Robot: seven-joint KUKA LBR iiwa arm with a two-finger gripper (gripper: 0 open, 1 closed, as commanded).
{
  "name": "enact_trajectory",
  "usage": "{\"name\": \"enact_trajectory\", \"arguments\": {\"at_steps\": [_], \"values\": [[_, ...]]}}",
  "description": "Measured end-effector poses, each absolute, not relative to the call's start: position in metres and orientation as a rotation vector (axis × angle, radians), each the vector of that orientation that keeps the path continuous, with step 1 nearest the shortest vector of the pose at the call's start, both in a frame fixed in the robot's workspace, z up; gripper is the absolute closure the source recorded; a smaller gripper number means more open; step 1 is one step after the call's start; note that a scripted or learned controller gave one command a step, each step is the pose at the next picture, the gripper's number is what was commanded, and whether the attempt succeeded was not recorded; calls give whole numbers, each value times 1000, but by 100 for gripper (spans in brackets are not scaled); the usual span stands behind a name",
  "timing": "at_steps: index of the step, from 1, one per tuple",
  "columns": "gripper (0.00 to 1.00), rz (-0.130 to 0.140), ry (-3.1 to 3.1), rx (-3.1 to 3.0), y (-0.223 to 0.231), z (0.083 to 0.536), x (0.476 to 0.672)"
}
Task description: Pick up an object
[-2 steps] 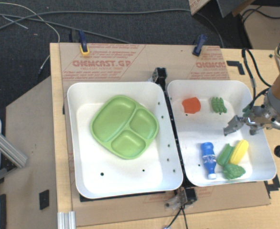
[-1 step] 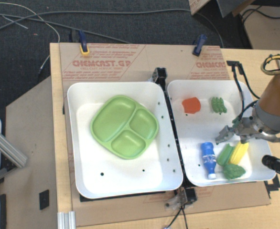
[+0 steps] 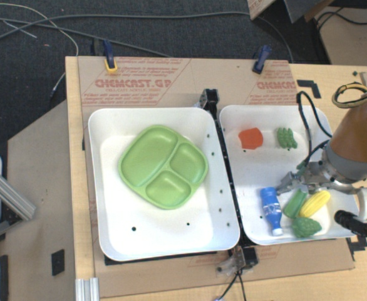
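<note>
On the cardboard-covered surface (image 3: 171, 74), the left bin (image 3: 108, 231) holds a green divided plate (image 3: 163, 166) lying flat near its middle. In the right bin (image 3: 246, 227), an orange-red piece (image 3: 251, 138) and a small green ridged toy (image 3: 286, 138) sit toward the far side, apart from each other. Nearer the front lie a blue bottle (image 3: 271, 211), a green leafy piece (image 3: 294, 204), a yellow corn cob (image 3: 315, 203) and a green broccoli-like toy (image 3: 306, 227), clustered closely. The claw (image 3: 305, 179) hangs just above this cluster; whether it is wide or narrow cannot be told.
</note>
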State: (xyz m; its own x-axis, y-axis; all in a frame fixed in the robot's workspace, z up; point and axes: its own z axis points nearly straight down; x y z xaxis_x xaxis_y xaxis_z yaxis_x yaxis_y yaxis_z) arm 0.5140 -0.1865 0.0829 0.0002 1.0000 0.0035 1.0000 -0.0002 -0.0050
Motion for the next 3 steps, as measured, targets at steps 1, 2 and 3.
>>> {"name": "enact_trajectory", "arguments": {"at_steps": [1, 2, 3], "values": [[100, -2, -2220, -2222, -187, 96, 515], [100, -4, -2227, -2224, -191, 145, 525], [100, -5, -2228, -2223, -183, 193, 531]]}}
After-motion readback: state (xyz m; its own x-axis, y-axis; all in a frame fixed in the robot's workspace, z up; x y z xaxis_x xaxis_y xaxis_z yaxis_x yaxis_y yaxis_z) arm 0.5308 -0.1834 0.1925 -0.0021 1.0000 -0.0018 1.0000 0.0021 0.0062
